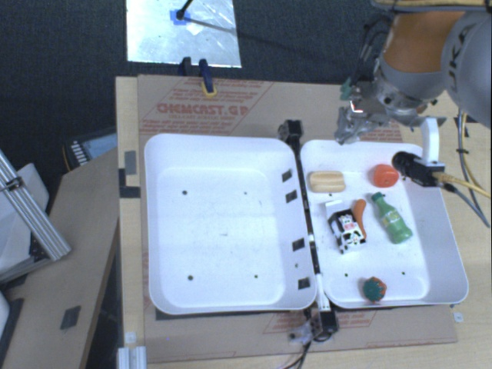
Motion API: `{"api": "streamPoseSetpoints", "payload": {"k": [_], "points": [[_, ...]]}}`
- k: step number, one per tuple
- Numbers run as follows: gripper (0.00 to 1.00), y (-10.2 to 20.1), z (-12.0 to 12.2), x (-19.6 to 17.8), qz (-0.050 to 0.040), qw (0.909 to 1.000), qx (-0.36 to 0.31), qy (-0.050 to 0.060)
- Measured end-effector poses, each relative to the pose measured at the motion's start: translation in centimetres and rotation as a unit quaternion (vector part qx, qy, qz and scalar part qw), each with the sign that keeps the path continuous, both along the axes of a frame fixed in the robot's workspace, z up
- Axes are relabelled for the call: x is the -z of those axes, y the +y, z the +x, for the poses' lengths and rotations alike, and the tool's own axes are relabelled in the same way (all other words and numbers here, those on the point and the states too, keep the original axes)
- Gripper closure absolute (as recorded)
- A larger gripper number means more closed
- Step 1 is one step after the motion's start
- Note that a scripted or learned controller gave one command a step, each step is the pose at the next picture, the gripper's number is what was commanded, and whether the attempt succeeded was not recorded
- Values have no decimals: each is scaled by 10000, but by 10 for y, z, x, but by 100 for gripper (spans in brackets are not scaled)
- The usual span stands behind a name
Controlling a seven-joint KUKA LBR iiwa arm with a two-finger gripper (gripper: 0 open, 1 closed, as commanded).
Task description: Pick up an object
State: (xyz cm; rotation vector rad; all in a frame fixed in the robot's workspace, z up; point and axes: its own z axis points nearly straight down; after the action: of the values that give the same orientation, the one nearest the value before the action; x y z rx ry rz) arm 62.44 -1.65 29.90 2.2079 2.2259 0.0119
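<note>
Nearest, a strawberry (374,288) lies in the right bin (438,237); end effector (350,131) open, holding nothing

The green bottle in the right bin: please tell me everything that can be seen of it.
The green bottle is small and looks like glossy plastic, with a pale band around its narrow neck. It lies on its side on the floor of the right bin, neck pointing toward the far edge, tilted slightly left. It lies apart from the carrot to its left.
</note>
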Motion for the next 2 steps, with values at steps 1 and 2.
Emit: {"api": "streamPoseSetpoints", "payload": {"k": [1,2], "points": [[100,59,30,-107,4,10000,-12,-31],[100,55,29,-111,-10,10000,-10,15]]}}
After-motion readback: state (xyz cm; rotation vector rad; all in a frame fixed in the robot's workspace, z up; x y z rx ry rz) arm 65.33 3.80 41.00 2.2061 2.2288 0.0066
